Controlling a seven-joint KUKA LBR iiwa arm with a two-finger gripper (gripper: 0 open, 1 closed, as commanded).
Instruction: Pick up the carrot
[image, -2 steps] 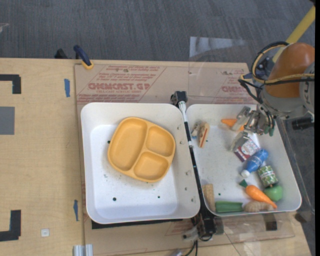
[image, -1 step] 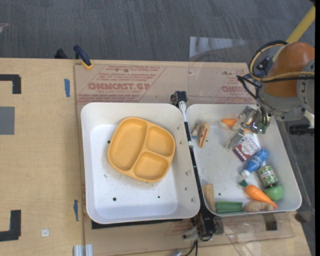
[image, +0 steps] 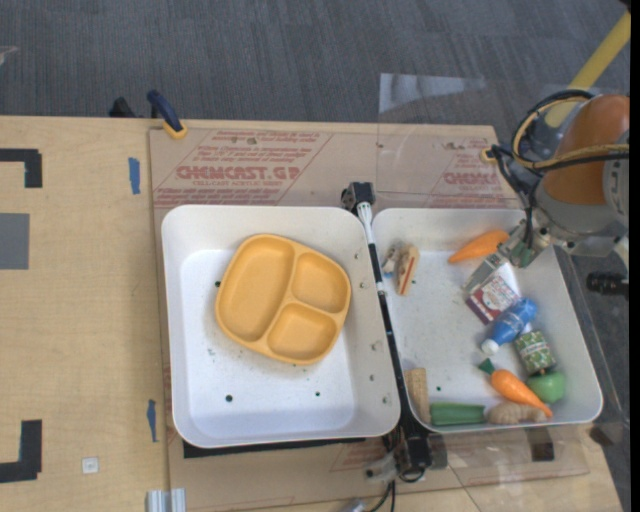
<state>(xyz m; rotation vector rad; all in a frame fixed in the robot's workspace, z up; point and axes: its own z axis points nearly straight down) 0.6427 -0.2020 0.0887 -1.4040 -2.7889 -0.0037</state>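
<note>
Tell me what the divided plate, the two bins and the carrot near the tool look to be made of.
Divided plate: probably moulded plastic, matte yellow-orange, with smooth rounded compartment walls. Left bin and right bin: likely thin formed plastic, white with soft sheen and rounded rims. Carrot by the tool: apparently toy plastic, uniformly orange and smooth, though too small to be sure.

Orange carrot (image: 479, 246), yellow-orange tray (image: 283, 298)

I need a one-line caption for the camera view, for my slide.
Gripper hovers beside a carrot in the right bin; a yellow divided plate sits in the left bin.
</note>
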